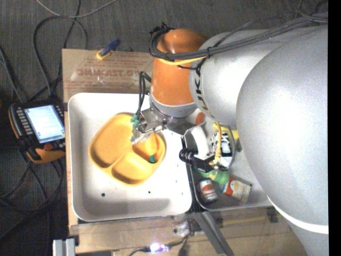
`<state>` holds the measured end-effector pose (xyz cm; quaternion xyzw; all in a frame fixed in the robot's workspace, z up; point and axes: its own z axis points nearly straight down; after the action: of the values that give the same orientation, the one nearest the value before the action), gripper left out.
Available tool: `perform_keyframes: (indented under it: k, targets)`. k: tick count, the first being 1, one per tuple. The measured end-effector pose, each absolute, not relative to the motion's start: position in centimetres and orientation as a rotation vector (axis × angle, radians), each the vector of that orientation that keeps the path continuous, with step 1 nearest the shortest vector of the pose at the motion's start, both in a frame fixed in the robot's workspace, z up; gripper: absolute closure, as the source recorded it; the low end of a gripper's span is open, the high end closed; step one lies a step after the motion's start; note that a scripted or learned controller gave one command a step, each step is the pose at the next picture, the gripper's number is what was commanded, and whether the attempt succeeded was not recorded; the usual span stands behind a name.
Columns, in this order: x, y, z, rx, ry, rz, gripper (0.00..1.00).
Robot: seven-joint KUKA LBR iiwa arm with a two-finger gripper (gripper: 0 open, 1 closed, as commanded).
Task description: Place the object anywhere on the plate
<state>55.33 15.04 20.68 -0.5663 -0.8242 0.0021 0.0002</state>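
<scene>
A small green object [153, 157] lies on the yellow plate [109, 143] just below the pincer [139, 132] — fingers' state unclear — arm reaching down over the left bin [85, 196].

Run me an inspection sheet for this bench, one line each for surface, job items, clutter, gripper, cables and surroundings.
Surface: two white bins; left bin holds the plate, right bin is partly under the arm.
Job's things: yellow divided plate lying flat; a small green object lies in its right compartment.
Clutter: can, small carton and other packages in the right bin.
Gripper: gripper over the plate's right side; finger state unclear.
Cables: black cable along the wrist; loose cables on the floor.
Surroundings: teach pendant on the left, cardboard sheet behind, grey carpet.
</scene>
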Motion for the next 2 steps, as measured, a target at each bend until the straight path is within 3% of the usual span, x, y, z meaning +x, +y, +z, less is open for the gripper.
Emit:
perform_keyframes:
  k: [1,2]
  targets:
    - [53.5,15.2,17.9,-2.096,-2.338,0.005,1.0]
    - [52.0,18.0,10.7,-1.968,-2.449,0.006,1.0]
